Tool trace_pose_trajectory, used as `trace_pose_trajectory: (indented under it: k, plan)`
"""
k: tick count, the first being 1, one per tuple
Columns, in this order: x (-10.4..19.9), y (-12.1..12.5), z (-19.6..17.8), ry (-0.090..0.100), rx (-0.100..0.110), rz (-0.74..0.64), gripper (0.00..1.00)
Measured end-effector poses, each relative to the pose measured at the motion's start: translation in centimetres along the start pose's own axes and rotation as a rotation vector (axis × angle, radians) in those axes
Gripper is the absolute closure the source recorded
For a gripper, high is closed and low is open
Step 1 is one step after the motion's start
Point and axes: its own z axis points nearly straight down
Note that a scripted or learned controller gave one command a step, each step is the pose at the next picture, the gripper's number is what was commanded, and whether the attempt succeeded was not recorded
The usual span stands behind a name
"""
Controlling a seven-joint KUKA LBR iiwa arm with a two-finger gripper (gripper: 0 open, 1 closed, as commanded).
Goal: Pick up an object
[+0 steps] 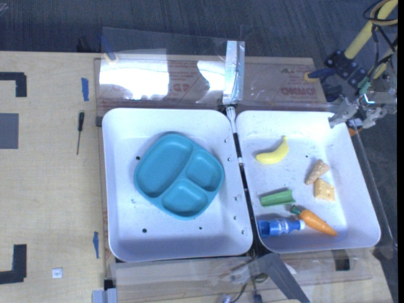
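Judging by looks, the right bin holds small toy foods, likely light stiff plastic: one banana, curved and smooth so probably slippery, best pinched across its middle; one green piece; one carrot touching one blue-and-white tube; two tan bread-like bits, possibly softer. Left bin holds one blue divided plate, too broad to pinch. Hand sits at the right bin's far right corner, above the rim, grip state impossible to tell.
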Motion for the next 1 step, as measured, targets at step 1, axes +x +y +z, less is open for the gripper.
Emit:
trace_pose_trajectory:
  k: [1]
  plan:
    - [2.36,-6.15,14.73,0.005,0.013,-0.100,0.00]
